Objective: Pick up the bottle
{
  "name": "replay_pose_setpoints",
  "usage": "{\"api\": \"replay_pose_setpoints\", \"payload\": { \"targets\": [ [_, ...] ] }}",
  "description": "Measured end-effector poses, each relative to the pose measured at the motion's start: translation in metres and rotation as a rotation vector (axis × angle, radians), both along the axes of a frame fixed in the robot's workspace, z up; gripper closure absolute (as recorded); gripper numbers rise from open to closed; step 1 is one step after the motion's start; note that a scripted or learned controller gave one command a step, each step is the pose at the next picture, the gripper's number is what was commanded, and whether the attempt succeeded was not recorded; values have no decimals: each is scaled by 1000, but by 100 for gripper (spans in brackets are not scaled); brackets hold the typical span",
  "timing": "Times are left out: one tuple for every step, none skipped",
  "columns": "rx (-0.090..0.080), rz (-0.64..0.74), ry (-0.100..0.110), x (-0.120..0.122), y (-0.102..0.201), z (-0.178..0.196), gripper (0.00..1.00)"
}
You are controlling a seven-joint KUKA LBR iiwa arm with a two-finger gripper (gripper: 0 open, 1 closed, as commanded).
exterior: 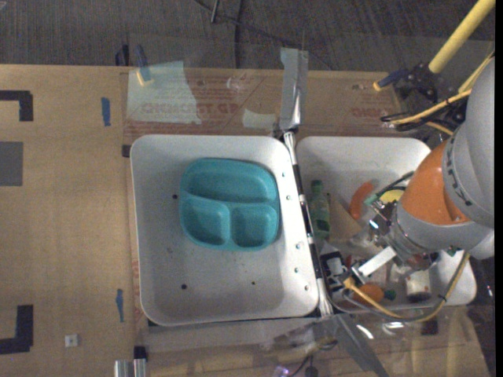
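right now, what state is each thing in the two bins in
bottle: lying on its side along the right bin's left wall, nothing gripping it
teal divided plate: flat, right side up, in the left bin
orange object: resting in the right bin, partly hidden by the arm
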State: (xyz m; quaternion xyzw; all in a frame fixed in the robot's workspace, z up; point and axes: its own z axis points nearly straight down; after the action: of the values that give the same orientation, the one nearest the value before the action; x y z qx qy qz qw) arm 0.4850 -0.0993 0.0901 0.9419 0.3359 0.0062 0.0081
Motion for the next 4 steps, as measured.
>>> {"api": "replay_pose_setpoints", "payload": {
  "targets": [
    [14, -132, 8, 23, -35, -1, 0],
    [11, 42, 20, 47, -44, 229, 0],
    [13, 79, 24, 56, 30, 167, 0],
    [12, 121, 22, 39, 68, 93, 0]
  ]
}}
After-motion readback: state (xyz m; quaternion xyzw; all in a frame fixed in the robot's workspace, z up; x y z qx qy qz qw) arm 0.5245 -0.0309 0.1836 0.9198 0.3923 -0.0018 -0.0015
